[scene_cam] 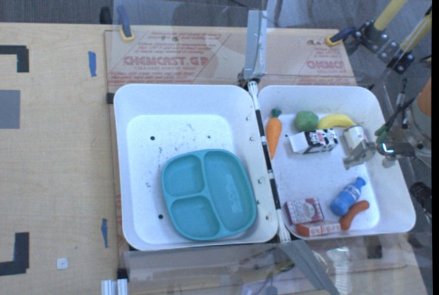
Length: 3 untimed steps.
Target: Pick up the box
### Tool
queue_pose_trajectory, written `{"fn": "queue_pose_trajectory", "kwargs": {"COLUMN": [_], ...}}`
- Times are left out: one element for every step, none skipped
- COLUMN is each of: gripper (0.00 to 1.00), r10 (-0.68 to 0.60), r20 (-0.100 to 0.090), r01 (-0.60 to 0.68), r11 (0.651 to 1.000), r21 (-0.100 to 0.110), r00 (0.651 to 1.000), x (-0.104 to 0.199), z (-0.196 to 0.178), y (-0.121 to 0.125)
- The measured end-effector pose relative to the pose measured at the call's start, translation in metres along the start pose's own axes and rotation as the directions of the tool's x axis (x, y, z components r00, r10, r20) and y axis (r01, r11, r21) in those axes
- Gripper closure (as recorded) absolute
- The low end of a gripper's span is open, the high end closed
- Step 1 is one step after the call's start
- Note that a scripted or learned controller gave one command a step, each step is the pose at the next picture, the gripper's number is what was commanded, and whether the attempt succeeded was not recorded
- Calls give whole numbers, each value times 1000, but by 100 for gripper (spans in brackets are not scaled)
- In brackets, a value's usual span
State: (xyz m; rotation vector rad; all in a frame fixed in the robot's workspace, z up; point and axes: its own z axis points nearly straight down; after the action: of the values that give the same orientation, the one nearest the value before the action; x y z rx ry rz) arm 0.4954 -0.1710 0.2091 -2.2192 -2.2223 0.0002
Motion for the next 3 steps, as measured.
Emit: {"fn": "queue_pose_trajectory", "kwargs": {"gripper": [0,0,0], "r10": [59,-17,-26], "r20": [1,2,5], "r01": [-59,17,27], "r11": [998,1000,1000], "r21": [-10,-3,-10], "r00": [998,1000,1000], "x": [35,23,72], "z": [121,104,121], "y": [-13,-15,-14]}}
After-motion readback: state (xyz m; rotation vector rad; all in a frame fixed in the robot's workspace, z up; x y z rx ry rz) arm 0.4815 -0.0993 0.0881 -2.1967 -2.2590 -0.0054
